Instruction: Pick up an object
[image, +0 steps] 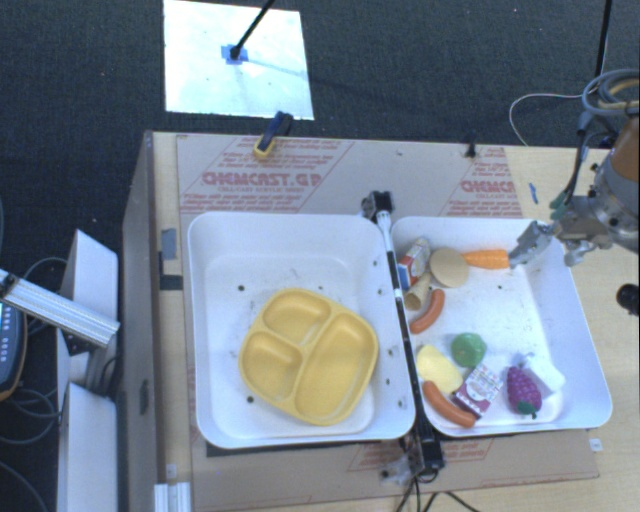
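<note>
The claw (545, 243) stands with fingers apart, gripping nothing, just right of the carrot (486, 259) in the right bin (580, 330). Judged best practice: lower squarely over the carrot, fingers across its narrow width, before closing. The carrot is orange, slender, tapered, lying beside a tan disc (449, 268).

place: a robotics lab or test cell
bench (300, 170): bare board stamped with red factory lettering, bearing two white bins (215, 300) clamped side by side
floor (80, 90): dark carpet with a white sheet (235, 60) laid on it
wiring: loose cables (545, 105) by the arm (610, 190)
contents: toy food (468, 350) and a yellow divided plate (308, 355)
</note>
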